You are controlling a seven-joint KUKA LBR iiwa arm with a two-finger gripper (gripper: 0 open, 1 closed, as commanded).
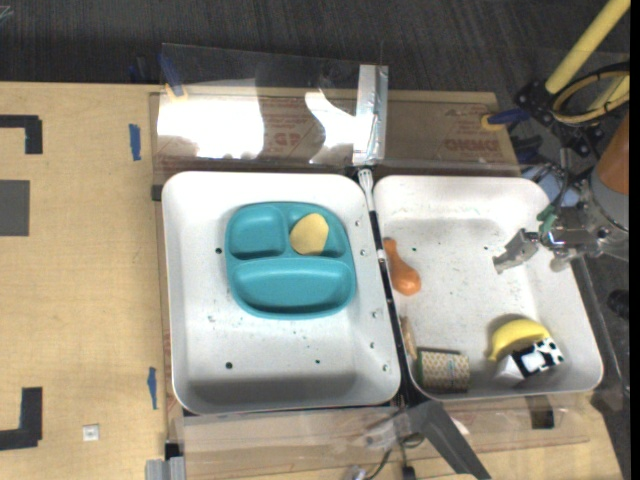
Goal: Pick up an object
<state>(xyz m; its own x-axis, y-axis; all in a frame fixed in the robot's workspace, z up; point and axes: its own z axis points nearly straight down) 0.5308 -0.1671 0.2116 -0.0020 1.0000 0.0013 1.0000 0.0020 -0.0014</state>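
Now, step: your gripper (pixel 512 251) hovers over the right bin (pixel 440 193), nothing picked.
Jaws: cannot tell.
Next: descend onto banana (pixel 515 335).

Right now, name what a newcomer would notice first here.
A teal divided plate sits in the left bin, with a yellow piece in its upper right compartment. In the right bin, an orange carrot-like item lies by the left wall and a banana near the lower right corner. The claw hangs over that bin's right side.
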